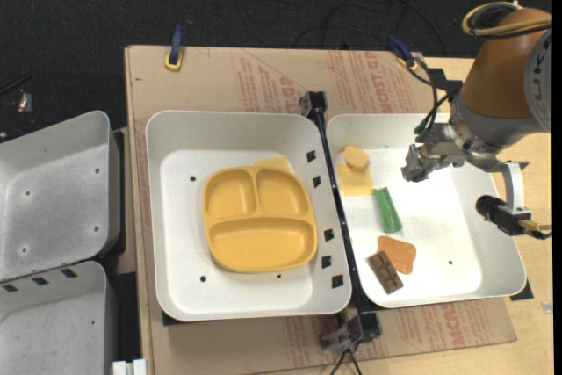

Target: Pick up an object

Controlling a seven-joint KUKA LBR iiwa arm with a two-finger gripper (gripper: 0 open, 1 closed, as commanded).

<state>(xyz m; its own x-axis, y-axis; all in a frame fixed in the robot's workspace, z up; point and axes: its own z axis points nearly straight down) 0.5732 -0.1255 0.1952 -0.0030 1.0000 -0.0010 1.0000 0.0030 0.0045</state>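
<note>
Green stick [387, 210] lay near the middle of the right bin [492, 272], slightly tilted, w/ clear floor on both long sides. You'd have judged it the easiest pick: looked light, stiff, narrow enough for the pincer [416, 168] to close across its short width at mid-length. Smooth plastic by the look, so it could've slipped or rolled if taken near an end.

Other options in that bin were worse, imo. The pale yellow block [355, 181] sat against the divider [332, 198] w/ a small orange knob [356, 157] touching its top edge; hard to get a finger on the divider side. The orange wedge [399, 251] and brown bar [385, 270] lay touching each other near the front wall, so a grab there risked nudging both. All looked like light toy pieces, not fragile.

Left bin [171, 189] held one yellow divided tray [260, 219], three compartments, nothing in them, flat on the floor w/ a pale sheet [276, 163] peeking from under its back edge. Wide, low rim; poor target.

Pincer hovered over the right bin's back part, up and right of the stick, apart from every piece, nothing between its fingers. Whether they were spread or pressed together, you couldn't tell at that angle. Both bins sat on the cardboard-covered tabletop [263, 70].
</note>
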